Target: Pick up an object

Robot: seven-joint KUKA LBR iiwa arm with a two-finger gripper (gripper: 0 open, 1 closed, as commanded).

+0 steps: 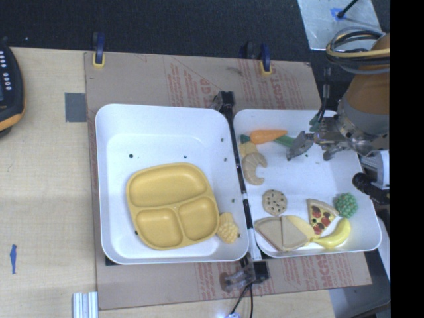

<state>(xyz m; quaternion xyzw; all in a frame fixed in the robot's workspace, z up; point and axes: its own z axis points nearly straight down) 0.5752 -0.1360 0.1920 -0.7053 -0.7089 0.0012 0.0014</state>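
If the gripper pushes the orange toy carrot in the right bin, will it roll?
The orange toy carrot with green leaves looks rounded and tapered, so it would probably roll in a curve. It seems rigid moulded plastic, likely light. It lies near the right white bin's back wall, which may stop it.

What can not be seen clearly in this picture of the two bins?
- Claw in the camera view: its fingers are small and dark, so whether anything is between them cannot be told.
- Arm: cut off by the right edge.
- Sandwich: the bin's near rim hides its lower edge.
- Device at the left: cut off by the frame edge.
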